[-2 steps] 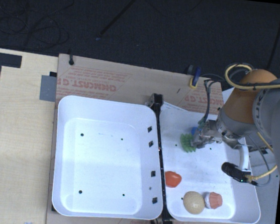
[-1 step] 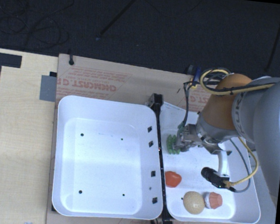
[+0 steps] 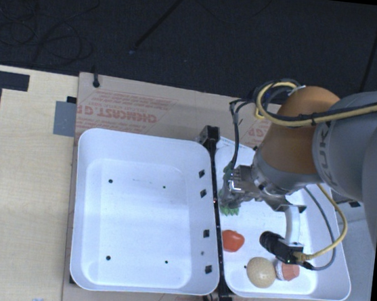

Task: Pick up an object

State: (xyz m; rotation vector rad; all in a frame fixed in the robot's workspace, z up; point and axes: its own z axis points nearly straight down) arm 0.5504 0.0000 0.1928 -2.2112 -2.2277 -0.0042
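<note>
The arm reaches in from the right over the right bin (image 3: 331, 293). Its gripper (image 3: 232, 198) is low at that bin's left side, right over a small green object (image 3: 229, 211) that peeks out beneath it. Whether the green object sits between the fingers is hidden by the gripper body. A red-orange object (image 3: 232, 240) lies just below it near the bin's left wall. A beige egg-shaped object (image 3: 261, 272) rests near the front of the bin, touching a small pinkish-red object (image 3: 289, 272).
The left bin (image 3: 97, 169) stands beside the right one, parted by a black divider bar (image 3: 210, 204). A black cable end and yellow cables (image 3: 279, 246) hang from the arm over the right bin. Cardboard lies under both bins.
</note>
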